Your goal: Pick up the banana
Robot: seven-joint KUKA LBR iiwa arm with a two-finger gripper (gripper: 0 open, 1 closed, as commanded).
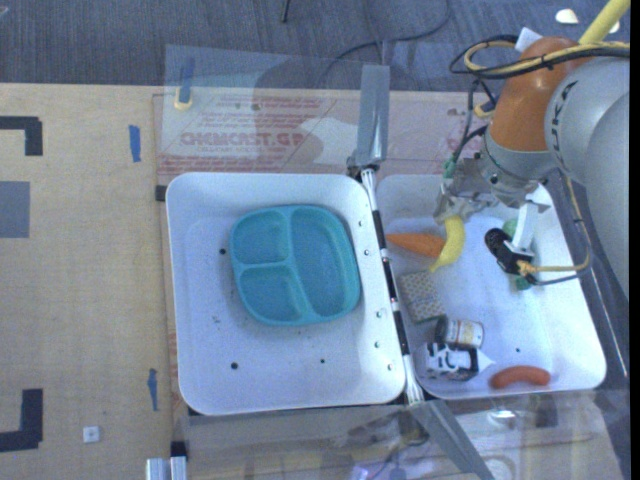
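- the banana is a small yellow curve in the right bin, hanging almost upright, its upper end up among the claw's fingers and its lower tip just over the orange carrot.
- the claw looks clenched on the banana's top end.
- a teal divided plate lies in the left bin.
- a red sausage lies near the right bin's front corner, and a small can beside it.

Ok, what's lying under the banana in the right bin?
The banana hangs from the gripper. Its lower tip lies over the carrot's right end, with bare right bin floor beside. The carrot's tip underneath is covered.
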